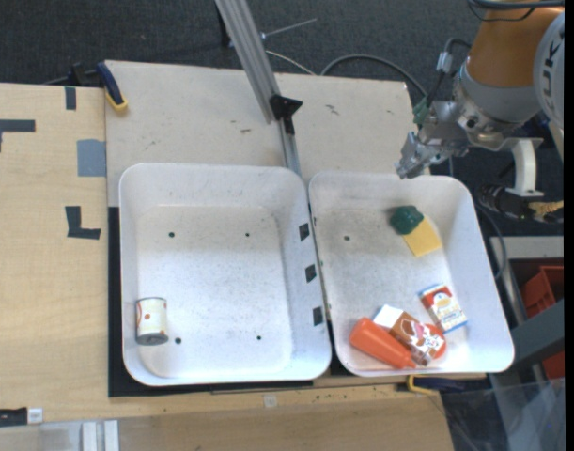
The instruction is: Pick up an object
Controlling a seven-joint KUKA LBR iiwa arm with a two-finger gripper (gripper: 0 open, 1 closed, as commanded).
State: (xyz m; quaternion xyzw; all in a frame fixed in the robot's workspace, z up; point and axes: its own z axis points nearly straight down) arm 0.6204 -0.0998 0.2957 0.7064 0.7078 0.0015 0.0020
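Note:
My gripper (411, 163) hangs above the far rim of the right bin (362, 280), with nothing seen between its fingers. Just in front of it in that bin lie a dark green lump (406, 219) and a yellow sponge-like block (423, 241), touching each other. Near the bin's front edge sit an orange tube (379, 343), a brown and white packet (413, 334) and a small blue, white and orange carton (442, 308). A small white can with a red label (151, 320) lies in the left bin (211, 205), near its front left corner.
A slanted metal pole (254, 50) rises from behind the seam between the bins. Cables run over the board behind the right bin. A blue and yellow clamp (111, 85) lies at the board's far left corner.

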